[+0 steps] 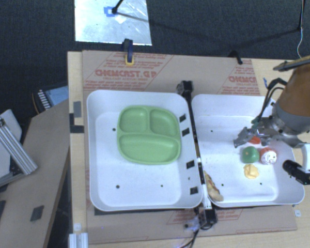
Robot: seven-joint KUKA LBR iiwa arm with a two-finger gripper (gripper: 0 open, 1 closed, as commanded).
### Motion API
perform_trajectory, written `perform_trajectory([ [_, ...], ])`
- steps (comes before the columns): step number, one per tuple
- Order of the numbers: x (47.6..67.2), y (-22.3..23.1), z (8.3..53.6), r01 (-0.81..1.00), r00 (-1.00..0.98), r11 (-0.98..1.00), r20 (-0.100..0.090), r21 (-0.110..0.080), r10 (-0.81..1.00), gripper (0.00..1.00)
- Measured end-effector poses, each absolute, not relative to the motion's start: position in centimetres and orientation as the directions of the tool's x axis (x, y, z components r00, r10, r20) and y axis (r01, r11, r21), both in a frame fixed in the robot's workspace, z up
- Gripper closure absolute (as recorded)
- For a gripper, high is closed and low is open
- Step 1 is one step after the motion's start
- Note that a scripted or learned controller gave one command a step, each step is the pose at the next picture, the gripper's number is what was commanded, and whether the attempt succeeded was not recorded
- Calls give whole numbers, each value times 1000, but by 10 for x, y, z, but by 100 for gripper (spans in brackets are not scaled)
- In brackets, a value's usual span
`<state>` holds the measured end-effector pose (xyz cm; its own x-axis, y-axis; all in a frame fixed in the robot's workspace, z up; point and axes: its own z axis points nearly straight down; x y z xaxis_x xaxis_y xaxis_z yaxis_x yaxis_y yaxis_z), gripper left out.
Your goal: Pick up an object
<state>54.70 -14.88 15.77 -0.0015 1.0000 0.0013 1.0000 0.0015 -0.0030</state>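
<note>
The right bin (222, 119) holds several small objects. A round green piece (250, 154) lies beside a red and white piece (268, 157), with a yellow piece (251, 171) just in front of them. A tan piece (213, 188) rests against the bin's front left wall. My gripper (246, 137) hangs low over the right bin, right behind the green piece. A small orange-red bit (255, 139) shows right at the gripper; I cannot tell whether it is held. The grey and orange arm (299, 99) covers the bin's right part.
The left bin (101, 143) bears a green divided plate (149, 134). A black divider with clips (192, 138) runs between the bins. A black part (298, 172) juts over the right bin's right rim. Cardboard lies under both bins.
</note>
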Motion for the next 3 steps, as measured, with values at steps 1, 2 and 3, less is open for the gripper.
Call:
perform_trajectory([
  [1, 539, -155, 107, 1000, -1, 1, 0, -2, 1000, 0],
  [2, 540, -155, 120, 1000, -2, 2, -1, 2, 1000, 100],
  [3, 539, -146, 171, 1000, -5, 5, -1, 6, 1000, 100],
])
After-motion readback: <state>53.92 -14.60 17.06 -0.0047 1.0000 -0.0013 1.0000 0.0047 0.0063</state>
